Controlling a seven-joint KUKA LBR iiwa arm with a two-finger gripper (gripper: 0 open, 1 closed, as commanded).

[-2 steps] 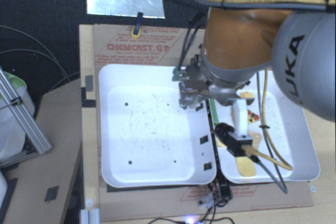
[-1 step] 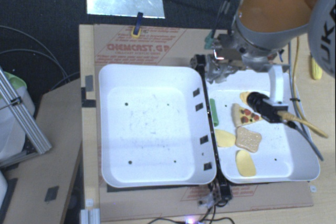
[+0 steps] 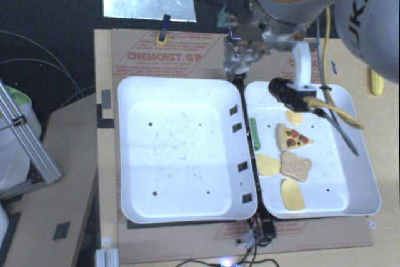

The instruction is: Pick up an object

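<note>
1. The pincer [image 3: 236, 70] stands over the far end of the seam where the two white bins meet, level with their far rims. From this angle it cannot be told whether the pincer is apart or together.

2. The items available for picking all lie in the right bin [image 3: 362, 194], on the viewer's side of the pincer and to its right in the view.
- Nearest the pincer is a green stick [image 3: 254, 133]. It lies lengthwise against the bin's inner wall, almost straight below the pincer in the view.
- A small yellow piece [image 3: 294, 117] sits further to the right.
- Just beside that piece, on its near side, is a toy pizza slice [image 3: 292, 136].
- Beyond the slice, further from the pincer, lie a flat yellow disc [image 3: 269, 165] and a toy toast slice [image 3: 295, 166]. They touch or nearly touch each other.
- A yellow oval [image 3: 292, 194] lies just on the near side of the toast slice. Of the bin's contents it is the farthest from the pincer.
- A long utensil [image 3: 342, 114] with a yellowish head and a grey handle lies slanted across the bin's right part, well apart from the pincer.

3. The left bin [image 3: 134, 197] spreads out to the view's left of the pincer.

4. Both bins rest on a cardboard sheet [image 3: 162, 56] with red lettering, which covers the surface. A blue and yellow clip [image 3: 163, 31] sits on the sheet's far edge, to the left of the pincer.
</note>
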